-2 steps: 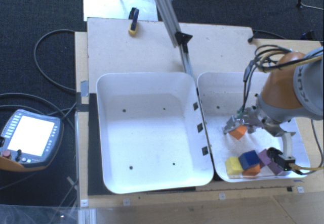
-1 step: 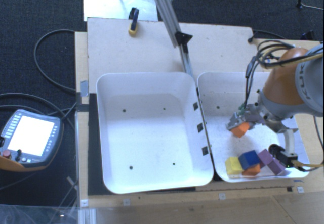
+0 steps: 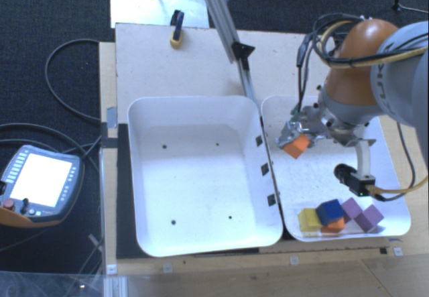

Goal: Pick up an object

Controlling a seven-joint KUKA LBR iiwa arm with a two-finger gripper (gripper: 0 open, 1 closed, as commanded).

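Camera view shows you the claw (image 3: 297,136) clenched on an orange block (image 3: 295,146), apparently raised over the right bin (image 3: 392,225). The grasp looks made. Remaining blocks (image 3: 338,215) sit well below-right; carrying it clear remains.

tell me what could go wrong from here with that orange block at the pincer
1. The orange block sits at the very tip of the pincer, tilted; it may slip and drop into the right bin.
2. It hangs close to the wall between the bins, so it may knock against the rim of the left bin.
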